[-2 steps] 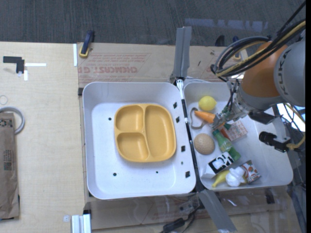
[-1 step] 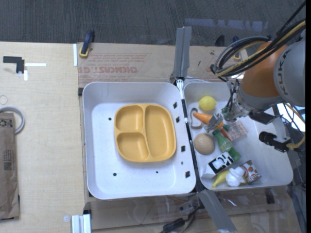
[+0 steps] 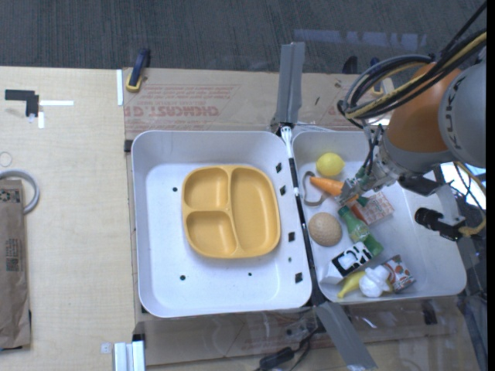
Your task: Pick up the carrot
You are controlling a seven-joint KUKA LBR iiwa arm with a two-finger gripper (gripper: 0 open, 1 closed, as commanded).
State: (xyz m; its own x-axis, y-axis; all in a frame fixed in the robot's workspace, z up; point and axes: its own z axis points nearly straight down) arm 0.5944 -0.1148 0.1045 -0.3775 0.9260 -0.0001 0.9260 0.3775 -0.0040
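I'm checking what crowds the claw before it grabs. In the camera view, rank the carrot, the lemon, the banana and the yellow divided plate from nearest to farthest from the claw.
1. The carrot, just to the view's left of the claw.
2. The lemon, up and left of it.
3. The banana, at the right bin's near edge.
4. The yellow divided plate, in the left bin.

The grey arm's pincer point(image 3: 357, 185) hangs low in the right shallow white bin point(image 3: 433, 283), just beside the small orange carrot point(image 3: 328, 185). A round yellow lemon point(image 3: 330, 165) lies just behind the carrot and a tan round ball point(image 3: 325, 229) in front. The left white bin point(image 3: 155, 230) holds a yellow three-compartment plate point(image 3: 230, 210).
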